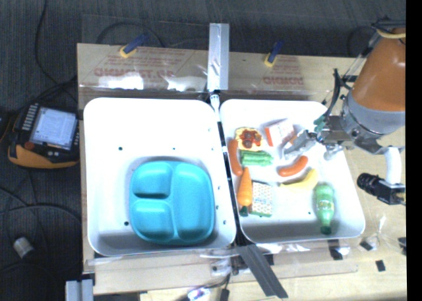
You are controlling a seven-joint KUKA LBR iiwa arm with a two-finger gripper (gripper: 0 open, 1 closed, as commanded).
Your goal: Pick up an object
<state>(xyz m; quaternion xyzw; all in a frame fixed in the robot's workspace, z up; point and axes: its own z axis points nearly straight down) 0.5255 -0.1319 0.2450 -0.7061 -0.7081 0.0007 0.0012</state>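
The gripper (pixel 298 143) is hovering over the middle of the right bin (pixel 343 224), whether its jaws are apart being impossible to tell, just above a sausage (pixel 292 166) lying beside a banana (pixel 302 178).

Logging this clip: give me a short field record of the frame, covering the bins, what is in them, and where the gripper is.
left bin: holds a blue divided tray
right bin: holds toy food, mostly along its left side
items: carrot, green bottle, sausage, banana, patterned packet, pizza slice
arm: reaches in from the right
gripper: over the right bin's upper middle, above the sausage
held object: none visible between the fingers
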